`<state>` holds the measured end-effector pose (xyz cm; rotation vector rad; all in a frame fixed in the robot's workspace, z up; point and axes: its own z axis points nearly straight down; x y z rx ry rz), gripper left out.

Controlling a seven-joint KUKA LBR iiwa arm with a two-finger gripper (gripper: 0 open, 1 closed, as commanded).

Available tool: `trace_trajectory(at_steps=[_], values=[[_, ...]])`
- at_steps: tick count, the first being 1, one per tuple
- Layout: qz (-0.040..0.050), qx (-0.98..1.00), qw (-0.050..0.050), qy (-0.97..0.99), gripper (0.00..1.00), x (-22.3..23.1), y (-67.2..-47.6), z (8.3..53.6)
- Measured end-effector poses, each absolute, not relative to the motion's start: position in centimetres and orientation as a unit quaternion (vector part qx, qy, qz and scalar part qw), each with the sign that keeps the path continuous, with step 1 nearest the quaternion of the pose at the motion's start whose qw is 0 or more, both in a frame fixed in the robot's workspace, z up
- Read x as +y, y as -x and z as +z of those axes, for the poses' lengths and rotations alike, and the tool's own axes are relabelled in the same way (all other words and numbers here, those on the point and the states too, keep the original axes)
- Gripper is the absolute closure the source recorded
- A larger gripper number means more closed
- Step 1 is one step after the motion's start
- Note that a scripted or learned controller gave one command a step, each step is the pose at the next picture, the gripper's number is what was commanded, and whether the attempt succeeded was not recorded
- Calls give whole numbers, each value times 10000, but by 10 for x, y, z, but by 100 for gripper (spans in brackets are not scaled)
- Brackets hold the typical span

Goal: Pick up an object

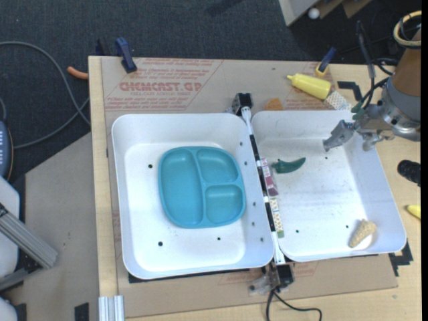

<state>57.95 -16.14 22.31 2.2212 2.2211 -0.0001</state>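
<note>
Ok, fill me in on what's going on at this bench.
A robot arm reaches in from the right, its gripper over the upper part of the right bin, with nothing seen between its fingers. That bin holds a dark green piece near its left wall and a tan item near its lower right corner. The left bin holds a teal divided plate. Nothing has been picked up yet.

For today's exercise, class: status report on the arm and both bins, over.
Gripper over right bin, nothing between its fingers. Green piece and tan piece lie loose there. Blue divided plate in left bin.
</note>
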Motion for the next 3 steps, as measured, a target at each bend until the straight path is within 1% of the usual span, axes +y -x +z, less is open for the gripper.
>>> trace_trajectory(at_steps=[1, 2, 3], values=[[-5, 7075, -15, -7067, 0, -125, -596, 158], [-7, 7074, -16, -7068, 0, -100, -602, 103], [2, 7071, -5, -7071, 100, -100, -603, 114]])
